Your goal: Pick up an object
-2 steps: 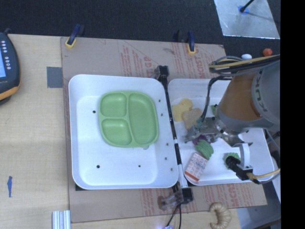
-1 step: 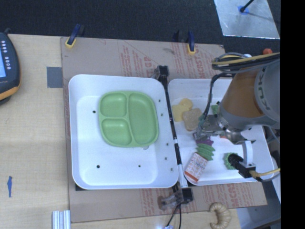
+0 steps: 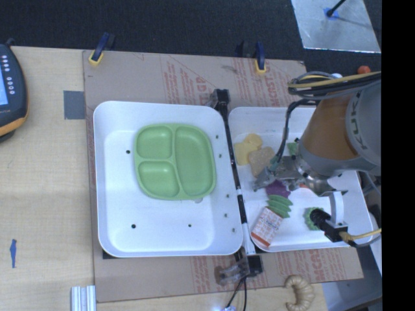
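Nearest, a small carton is lying tilted at the near edge of the right bin. Just beyond it a green pod is resting, and a purple piece is sitting next to that. The hand is hovering low over the bin's middle, just beside the purple piece and the tan piece; whether it is apart or together I cannot tell, and nothing is showing in its hold. Farther on, a yellow piece is lying against the tan one. In the left bin a green plate is sitting. At the bench's far edge two clamps are gripping the cardboard.
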Motion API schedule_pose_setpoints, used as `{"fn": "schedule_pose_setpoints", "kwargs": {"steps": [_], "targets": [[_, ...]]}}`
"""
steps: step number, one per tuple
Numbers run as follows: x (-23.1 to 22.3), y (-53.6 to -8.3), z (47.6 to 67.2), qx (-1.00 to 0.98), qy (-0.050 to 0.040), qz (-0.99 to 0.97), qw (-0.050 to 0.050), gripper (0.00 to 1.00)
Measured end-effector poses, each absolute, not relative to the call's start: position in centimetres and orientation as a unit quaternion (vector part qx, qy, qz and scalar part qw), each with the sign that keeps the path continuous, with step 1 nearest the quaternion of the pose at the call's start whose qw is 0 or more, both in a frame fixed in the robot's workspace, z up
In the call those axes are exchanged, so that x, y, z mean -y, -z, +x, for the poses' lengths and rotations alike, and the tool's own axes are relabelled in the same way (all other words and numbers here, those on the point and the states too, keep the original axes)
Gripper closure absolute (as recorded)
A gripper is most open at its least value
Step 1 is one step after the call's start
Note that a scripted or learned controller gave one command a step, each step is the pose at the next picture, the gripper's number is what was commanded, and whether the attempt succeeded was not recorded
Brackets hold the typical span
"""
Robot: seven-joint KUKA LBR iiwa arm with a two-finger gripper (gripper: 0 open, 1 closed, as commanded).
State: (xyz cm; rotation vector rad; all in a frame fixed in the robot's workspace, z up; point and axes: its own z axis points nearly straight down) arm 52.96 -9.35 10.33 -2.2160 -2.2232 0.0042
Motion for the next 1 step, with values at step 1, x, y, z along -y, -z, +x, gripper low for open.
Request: {"fn": "schedule_pose_setpoints", "kwargs": {"steps": [1], "targets": [[9.44,-11.37,52.96,0.708,-0.0021,-0.706,0.002,1.00]]}}
